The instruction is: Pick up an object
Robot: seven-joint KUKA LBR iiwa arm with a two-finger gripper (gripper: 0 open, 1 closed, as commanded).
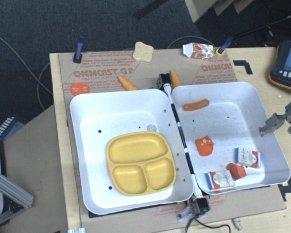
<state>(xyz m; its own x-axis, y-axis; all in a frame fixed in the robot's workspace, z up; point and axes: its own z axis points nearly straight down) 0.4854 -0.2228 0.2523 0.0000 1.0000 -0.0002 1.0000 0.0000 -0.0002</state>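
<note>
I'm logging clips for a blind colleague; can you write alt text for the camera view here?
Two white bins sit side by side: the left bin holds a yellow divided plate, the right bin a toy sausage, a red strawberry-like toy and small cartons. The gripper hovers at the right bin's right edge, holding nothing visible.

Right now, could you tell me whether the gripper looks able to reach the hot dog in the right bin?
Probably yes: the gripper sits at the right bin's edge, and the hot dog lies alone.
</note>
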